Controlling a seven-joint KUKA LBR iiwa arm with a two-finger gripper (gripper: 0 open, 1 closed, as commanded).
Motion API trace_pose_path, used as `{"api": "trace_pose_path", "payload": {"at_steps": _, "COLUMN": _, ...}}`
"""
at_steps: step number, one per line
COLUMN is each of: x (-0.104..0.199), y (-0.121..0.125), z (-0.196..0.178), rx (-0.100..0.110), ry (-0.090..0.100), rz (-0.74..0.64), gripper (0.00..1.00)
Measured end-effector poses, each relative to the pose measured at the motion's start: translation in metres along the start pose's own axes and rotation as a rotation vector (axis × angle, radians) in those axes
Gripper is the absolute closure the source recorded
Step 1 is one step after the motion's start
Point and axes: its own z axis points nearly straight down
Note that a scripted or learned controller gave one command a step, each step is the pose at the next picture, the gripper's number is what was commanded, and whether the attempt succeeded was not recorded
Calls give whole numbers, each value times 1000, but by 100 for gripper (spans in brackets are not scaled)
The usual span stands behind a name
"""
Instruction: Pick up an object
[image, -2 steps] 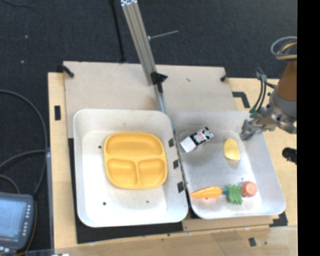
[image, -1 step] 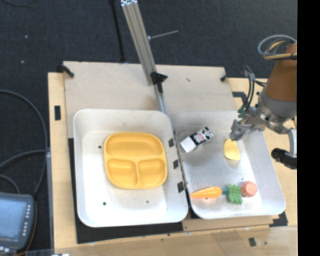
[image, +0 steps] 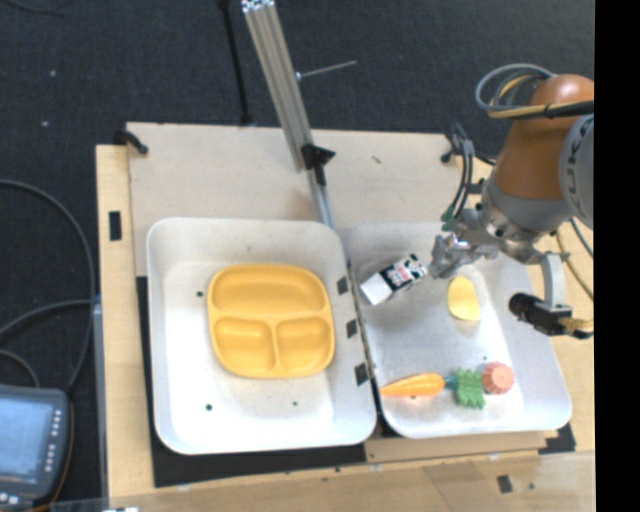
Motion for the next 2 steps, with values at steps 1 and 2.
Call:
{"api": "trace_pose_path", "payload": {"at_steps": 1, "x": 42, "y": -11, "z": 1, "rx": 0, "ry": -1, "rz": 1, "gripper": 100}}
{"api": "trace_pose_path", "payload": {"at_steps": 2, "x": 93, "y": -25, "z": -12, "rx": 0, "ry": 0, "rz": -1, "gripper": 100}}
